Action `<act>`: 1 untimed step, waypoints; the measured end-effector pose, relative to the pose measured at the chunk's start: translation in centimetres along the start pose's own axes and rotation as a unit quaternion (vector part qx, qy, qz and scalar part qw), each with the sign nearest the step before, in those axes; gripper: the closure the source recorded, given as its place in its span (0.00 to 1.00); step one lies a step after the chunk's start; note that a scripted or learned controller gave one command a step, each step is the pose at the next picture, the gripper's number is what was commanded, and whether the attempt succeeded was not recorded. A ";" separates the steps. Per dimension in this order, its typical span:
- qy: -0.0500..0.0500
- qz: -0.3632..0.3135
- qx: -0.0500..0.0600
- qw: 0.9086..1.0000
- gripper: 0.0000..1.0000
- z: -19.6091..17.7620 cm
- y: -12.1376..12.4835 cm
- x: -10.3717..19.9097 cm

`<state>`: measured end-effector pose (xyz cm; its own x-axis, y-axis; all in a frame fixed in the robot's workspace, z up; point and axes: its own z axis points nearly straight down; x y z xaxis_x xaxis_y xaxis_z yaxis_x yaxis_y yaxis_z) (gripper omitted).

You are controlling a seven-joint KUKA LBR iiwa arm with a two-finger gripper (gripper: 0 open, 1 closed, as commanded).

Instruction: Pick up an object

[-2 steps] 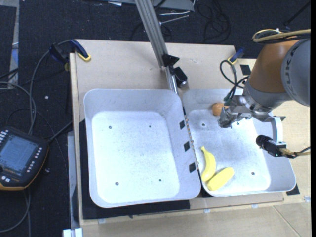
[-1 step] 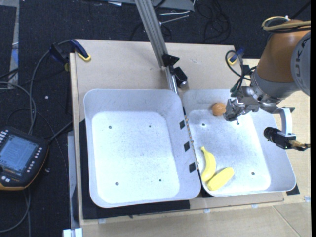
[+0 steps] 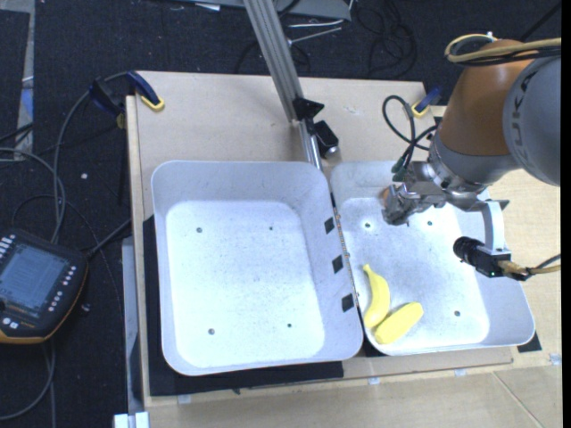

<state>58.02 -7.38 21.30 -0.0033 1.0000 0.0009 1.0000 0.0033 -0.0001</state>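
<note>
A yellow banana (image 3: 376, 293) lies in the right bin (image 3: 464, 275) near its front left corner, curving along the left wall. Touching it on the right is a second yellow piece (image 3: 398, 322), short and rounded. My gripper (image 3: 398, 208) hangs over the back of the right bin, well behind the yellow things and apart from them. Nothing shows between its fingers from this angle. The orange band and grey wrist rise above it to the right.
The left bin (image 3: 236, 266) sits beside the right one, sharing a middle wall with black clips (image 3: 339, 261). A slanted metal post (image 3: 281, 56) stands behind the bins. A black cable fitting (image 3: 477, 257) hangs off the arm over the right bin's right side.
</note>
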 end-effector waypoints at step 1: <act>0.000 -0.001 0.000 1.000 1.00 -1.5 -0.8 5.4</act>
<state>57.16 -1.96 22.83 -0.0045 1.0000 0.0013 1.0000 0.0045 0.0007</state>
